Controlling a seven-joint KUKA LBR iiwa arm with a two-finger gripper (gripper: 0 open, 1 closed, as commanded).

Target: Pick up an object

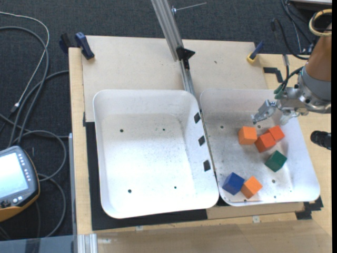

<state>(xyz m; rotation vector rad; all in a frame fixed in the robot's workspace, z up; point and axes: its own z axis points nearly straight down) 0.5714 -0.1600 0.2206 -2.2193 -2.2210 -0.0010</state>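
Tool (274, 113) hangs over the upper part of the right bin (231, 104), its fingers spread with nothing between them. Taking that bin as the landmark, all the blocks lie inside it. An orange cube (247, 135) sits near its middle, just below the tool. Beside that, toward the bin's right wall, a red-orange block (265, 141) touches another orange block (276, 133). A green cube (275, 161) rests lower, near the right wall. A blue cube (233, 183) and a small orange cube (252, 186) sit side by side by the bin's lower rim. The left bin (105, 109) adjoins the right bin's left wall on the surface (131, 62).
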